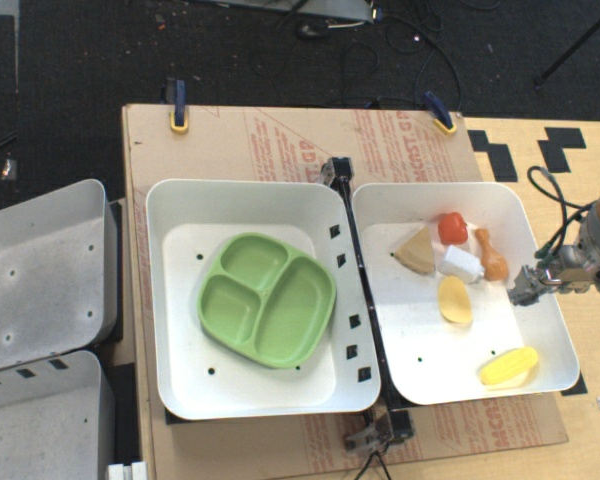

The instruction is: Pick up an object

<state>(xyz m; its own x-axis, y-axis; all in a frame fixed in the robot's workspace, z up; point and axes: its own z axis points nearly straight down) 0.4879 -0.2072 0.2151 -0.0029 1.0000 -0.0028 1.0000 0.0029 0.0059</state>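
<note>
The right bin (420, 378) holds several toy foods. A tan wedge (415, 251) lies beside a red tomato (453, 228), a white block (459, 262) and an orange carrot (491, 254). A yellow oval piece (455, 300) sits mid-bin, and a yellow banana (509, 366) lies near the front right corner. My gripper (528, 288) hovers at the bin's right rim, just right of the carrot, with nothing seen in it.
The left bin (180, 378) holds a green three-compartment plate (267, 298). A black divider strip (358, 288) runs between the bins. White panels (40, 268) lie off the bench at left. Clamps hold the cardboard base (280, 138) at the back.
</note>
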